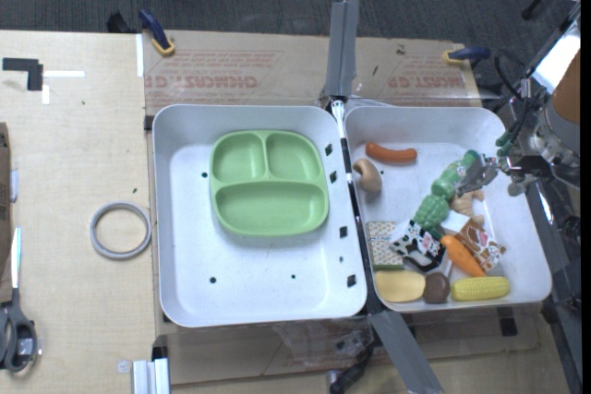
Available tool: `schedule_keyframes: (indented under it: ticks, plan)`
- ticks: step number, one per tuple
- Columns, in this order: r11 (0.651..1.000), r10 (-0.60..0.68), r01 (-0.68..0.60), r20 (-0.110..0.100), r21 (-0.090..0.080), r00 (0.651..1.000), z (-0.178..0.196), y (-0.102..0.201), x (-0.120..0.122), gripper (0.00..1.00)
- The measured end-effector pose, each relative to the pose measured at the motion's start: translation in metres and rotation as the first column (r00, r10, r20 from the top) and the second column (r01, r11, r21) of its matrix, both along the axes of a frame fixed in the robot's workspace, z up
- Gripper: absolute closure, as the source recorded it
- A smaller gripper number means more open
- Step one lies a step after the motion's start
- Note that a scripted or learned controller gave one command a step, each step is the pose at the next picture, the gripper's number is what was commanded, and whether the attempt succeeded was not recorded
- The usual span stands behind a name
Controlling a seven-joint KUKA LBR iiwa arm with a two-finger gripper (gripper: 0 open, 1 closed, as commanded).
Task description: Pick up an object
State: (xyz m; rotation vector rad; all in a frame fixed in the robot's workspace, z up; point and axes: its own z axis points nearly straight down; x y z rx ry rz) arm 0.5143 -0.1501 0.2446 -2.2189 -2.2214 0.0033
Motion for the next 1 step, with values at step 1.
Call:
schedule_keyframes:
  ticks: [1]
  plan:
    - [0.987, 0.162, -0.162, 0.001, 0.000, 0.987, -0.0504, 0.0015, 0.0597, 0.00]
